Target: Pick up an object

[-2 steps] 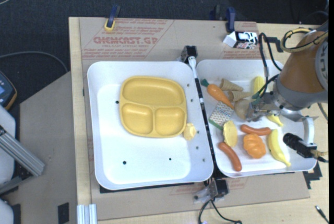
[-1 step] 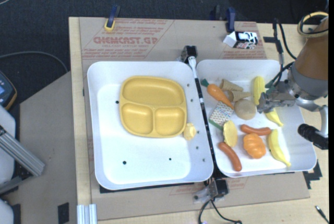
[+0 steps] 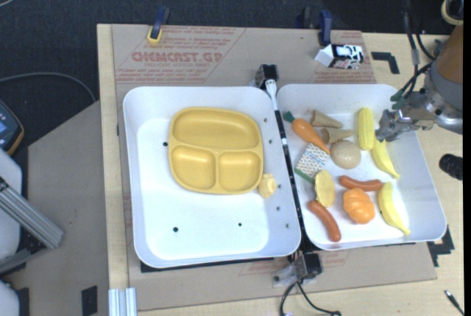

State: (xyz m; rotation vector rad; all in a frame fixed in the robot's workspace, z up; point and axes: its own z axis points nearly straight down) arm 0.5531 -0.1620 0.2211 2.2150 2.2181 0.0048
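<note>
My gripper (image 3: 389,125) hangs over the right bin (image 3: 430,193) near its right side, just right of a yellow corn cob (image 3: 365,128) and above the top end of a banana (image 3: 385,158). Nothing is visibly held in it. The right bin also holds a carrot (image 3: 309,135), a beige ball (image 3: 345,154), a brown cone (image 3: 324,119), a checkered piece (image 3: 312,158), a yellow slice (image 3: 324,188), an orange fruit (image 3: 358,206), two sausages (image 3: 324,220) and a second banana (image 3: 392,208).
The left bin (image 3: 213,233) bears a yellow divided plate (image 3: 216,149) with a small yellow piece (image 3: 267,186) beside its right corner. A black clip (image 3: 268,76) sits between the bins at the back. Cables run down along the arm (image 3: 445,79).
</note>
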